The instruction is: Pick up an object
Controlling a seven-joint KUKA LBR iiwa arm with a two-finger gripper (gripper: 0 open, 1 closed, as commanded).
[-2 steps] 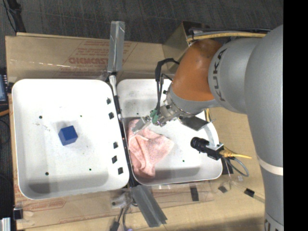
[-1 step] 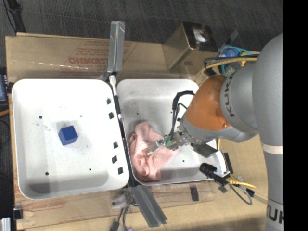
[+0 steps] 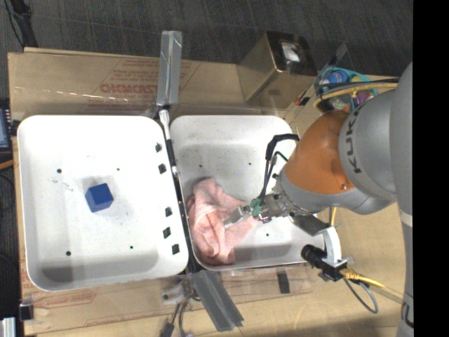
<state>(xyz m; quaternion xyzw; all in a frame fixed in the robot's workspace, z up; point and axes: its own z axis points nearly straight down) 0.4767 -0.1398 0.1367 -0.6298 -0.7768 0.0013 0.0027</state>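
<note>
A crumpled pink cloth (image 3: 210,222) lies in the right bin (image 3: 231,142), against its left wall near the front. My gripper (image 3: 235,216) reaches in from the right and rests on the cloth's right side, its metal fingers (image 3: 231,218) pressed into the folds. A small blue cube (image 3: 99,196) sits alone in the left bin (image 3: 70,146), far from the gripper.
The grey arm with its orange band (image 3: 316,163) hangs over the right bin's right edge. A divider with black clips (image 3: 168,188) runs between the bins. A brown box (image 3: 275,65) stands behind the right bin, with cables (image 3: 344,83) at the far right.
</note>
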